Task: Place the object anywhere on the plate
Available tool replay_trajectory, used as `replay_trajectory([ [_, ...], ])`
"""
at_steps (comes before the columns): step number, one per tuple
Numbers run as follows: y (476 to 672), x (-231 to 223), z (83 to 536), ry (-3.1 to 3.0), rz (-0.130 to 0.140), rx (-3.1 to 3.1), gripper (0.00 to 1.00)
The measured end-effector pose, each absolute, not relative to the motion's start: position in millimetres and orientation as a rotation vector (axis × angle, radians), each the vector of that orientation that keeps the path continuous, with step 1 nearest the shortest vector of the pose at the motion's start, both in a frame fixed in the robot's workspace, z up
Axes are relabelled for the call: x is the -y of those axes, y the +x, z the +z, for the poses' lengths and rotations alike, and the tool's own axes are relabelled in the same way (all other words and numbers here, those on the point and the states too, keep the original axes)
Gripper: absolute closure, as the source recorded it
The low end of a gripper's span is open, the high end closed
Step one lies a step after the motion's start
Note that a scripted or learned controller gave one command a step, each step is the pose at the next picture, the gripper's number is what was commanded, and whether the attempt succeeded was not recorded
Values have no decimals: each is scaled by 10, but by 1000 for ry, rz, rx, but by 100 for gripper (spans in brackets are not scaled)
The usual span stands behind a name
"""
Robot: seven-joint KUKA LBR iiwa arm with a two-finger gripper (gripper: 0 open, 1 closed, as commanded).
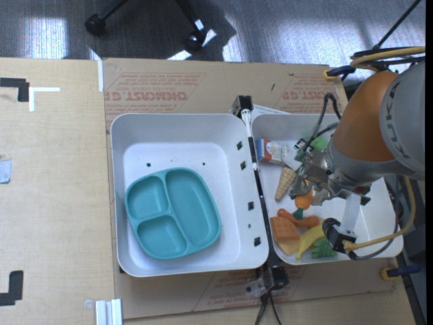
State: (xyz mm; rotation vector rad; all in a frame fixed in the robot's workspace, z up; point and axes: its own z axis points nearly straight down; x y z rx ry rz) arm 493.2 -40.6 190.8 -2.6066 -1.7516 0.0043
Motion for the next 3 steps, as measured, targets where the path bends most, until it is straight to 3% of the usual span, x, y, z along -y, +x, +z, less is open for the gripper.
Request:
replay_trajectory([
  [1, 4788, 5, 2155, -2730, 4, 1556, 100],
  [3, 4871, -1254, 1988, -2834, 9, 1355, 100],
])
